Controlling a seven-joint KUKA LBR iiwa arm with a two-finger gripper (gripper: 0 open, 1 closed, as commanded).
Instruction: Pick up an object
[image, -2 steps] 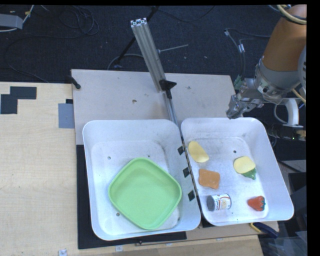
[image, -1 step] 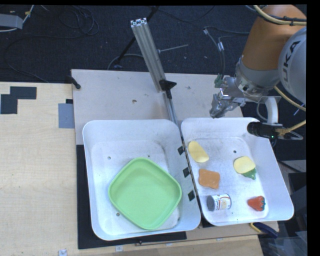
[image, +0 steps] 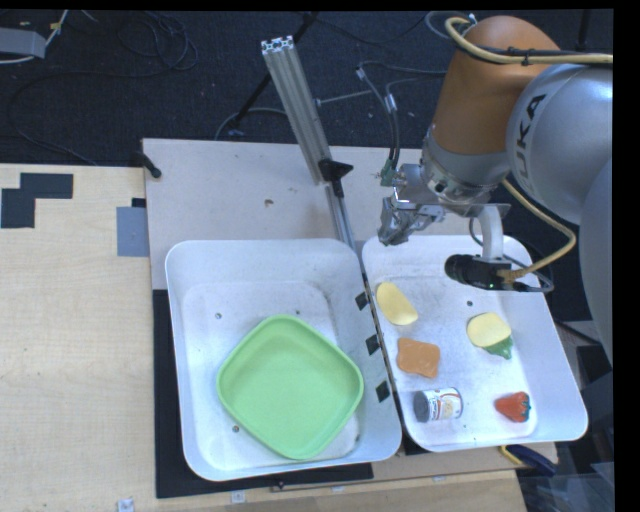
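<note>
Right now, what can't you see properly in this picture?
- Gripper: in the camera view, too small and dark to tell whether its jaws are open or shut.
- Small cylindrical can in the right white bin: label too small to read.
- Left white bin: floor partly covered by the square green plastic plate.

Grey arm reaching in from 3 o'clock, orange band above wrist, bent down toward 9 o'clock; end effector (image: 397, 228) hanging low, tips pointing down.
</note>
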